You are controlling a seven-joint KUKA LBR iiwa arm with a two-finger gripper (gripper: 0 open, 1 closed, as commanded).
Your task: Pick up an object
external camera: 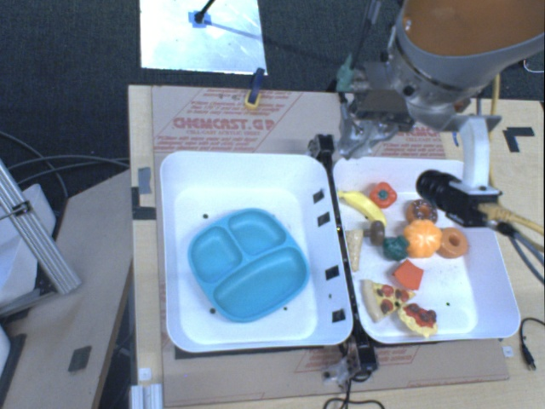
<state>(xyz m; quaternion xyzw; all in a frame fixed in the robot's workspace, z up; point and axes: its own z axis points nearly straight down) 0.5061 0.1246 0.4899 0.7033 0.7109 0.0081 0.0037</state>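
Gripper [358, 139]: sits above the far rim of the right bin, near the divider between the bins; you cannot tell from this view how it is set, and nothing shows in it.
Pizza slices [400, 307]: nearest the camera in the right bin [502, 309]; they lie flat, so they would likely be hard to pinch. Skip them.
Red block [409, 274]: just beyond the pizza, with some bare floor around it; a fair candidate.
Orange fruit [423, 239]: mid-bin, touching the doughnut [455, 244] and a dark green piece [395, 247]; expect crowding.
Banana [363, 206]: closest to the gripper, by the divider. Choose this; align across its narrow width.
Tomato [383, 195]: touching or just beside the banana; keep clear of it.
Blue plate [248, 263]: left bin [183, 186]; too broad and flat, judged a poor choice.
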